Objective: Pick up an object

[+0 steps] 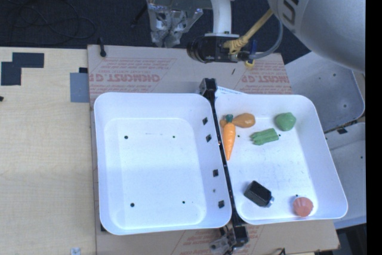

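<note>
Nearest the camera in the right bin (334, 188) lay a small pinkish-red round piece (302, 206), close to the front right corner, and just left of it a small black block (258, 193), tilted on the bin floor. Farther back sat a green ridged piece (264, 137), a rounder green one (285, 121), an orange-brown lump (243, 120) and a toy carrot (228, 137) lying lengthwise against the divider between the bins. The left bin (107, 128) stood beside them. All looked like light play food, probably hard smooth plastic, so likely slippery on curved faces. The black block seemed the easiest choice (flat sides, standing well apart from its neighbours), best taken across its short width; the carrot would want a pinch across its thick upper half. Beyond the bins, the gripper (173, 24) hung high over the cardboard, holding nothing; whether its fingers were spread could not be told.
</note>
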Motion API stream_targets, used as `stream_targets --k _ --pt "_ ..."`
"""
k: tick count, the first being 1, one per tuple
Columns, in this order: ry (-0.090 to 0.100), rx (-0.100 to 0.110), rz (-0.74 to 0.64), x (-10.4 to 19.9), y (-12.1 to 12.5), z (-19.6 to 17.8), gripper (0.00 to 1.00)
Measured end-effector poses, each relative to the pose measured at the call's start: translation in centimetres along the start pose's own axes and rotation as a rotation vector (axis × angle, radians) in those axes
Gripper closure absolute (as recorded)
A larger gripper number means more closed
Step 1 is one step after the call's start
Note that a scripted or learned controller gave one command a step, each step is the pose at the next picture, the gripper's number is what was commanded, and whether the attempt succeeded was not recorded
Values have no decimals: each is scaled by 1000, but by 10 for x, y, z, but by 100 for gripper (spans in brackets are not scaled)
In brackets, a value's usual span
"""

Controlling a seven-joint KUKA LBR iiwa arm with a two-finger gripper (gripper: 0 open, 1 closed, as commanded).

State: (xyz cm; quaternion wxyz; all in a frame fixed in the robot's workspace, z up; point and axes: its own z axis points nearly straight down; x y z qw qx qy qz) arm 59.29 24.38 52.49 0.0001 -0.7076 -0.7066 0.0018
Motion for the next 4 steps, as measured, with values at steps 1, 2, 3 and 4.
stream_targets --k 1,2,3,4 --pt "1 0 -3 -1 -12 -13 100" --pt "0 3 -3 -1 -17 -12 100" --pt "1 -2 0 0 38 -12 100" --pt "0 4 -2 -1 28 -12 100"
